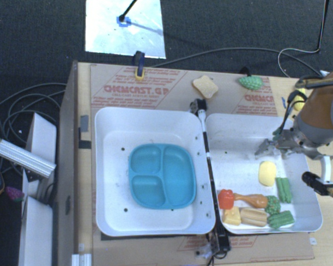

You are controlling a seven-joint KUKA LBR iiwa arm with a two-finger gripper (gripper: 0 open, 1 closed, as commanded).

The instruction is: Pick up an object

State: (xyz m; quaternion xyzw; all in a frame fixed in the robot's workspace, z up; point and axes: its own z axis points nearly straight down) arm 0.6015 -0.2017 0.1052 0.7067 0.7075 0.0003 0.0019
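- Lemon [267,173], pale yellow, lies in the right bin [240,135], toward its right side; its long axis runs roughly up and down the view.
- Gripper [269,145] hangs over the right bin just above the lemon in the view, fingers spread apart, nothing between them.
- Near the lemon's right lies a green pod [284,189], long axis also running up and down, slightly tilted.
- Along the right bin's near edge sit a red pepper [226,199], a drumstick [253,200] pointing left to right, a cheese wedge [232,215], a bread roll [253,217], broccoli [273,204] and another green pod [281,219].
- Left bin [114,133] holds a blue divided plate [161,176] with three compartments, nothing in them.
- On the table [173,83] behind the bins lie a slice of bread [205,86] and a green knobbly item [250,82].
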